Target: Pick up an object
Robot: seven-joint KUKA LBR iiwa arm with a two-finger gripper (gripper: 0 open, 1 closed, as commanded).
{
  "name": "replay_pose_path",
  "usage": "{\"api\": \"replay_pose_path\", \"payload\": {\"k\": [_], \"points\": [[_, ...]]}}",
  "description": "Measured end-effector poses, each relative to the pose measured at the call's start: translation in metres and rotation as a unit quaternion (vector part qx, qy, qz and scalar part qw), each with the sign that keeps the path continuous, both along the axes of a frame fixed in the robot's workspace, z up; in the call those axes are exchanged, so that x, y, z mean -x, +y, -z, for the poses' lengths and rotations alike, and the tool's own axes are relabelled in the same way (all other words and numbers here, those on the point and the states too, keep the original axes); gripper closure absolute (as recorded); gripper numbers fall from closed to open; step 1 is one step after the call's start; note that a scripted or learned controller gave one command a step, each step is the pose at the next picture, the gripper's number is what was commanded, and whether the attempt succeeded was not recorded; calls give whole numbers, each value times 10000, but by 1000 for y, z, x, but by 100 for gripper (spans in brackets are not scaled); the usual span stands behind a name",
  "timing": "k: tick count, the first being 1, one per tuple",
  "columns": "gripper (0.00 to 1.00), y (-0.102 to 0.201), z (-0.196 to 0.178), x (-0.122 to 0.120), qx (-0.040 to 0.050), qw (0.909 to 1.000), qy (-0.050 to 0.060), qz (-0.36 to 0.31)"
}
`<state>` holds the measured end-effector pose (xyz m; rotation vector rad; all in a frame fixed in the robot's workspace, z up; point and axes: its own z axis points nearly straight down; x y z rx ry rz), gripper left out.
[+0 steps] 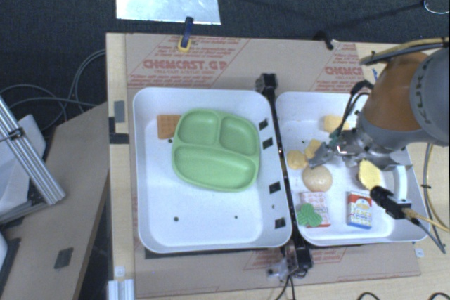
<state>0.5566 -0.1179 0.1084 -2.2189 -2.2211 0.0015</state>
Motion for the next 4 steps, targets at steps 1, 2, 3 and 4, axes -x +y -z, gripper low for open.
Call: {"api": "replay_pose_path", "payload": {"k": [1,2,3,4], "points": [[0,1,25,0,0,10000,-6,-1],[100,0,13,-1,2,10000,-24,-1],[100,3,-51,-3,10,10000,-48,-16],[100,1,-96,-10,10,10000,-40,-16]]}}
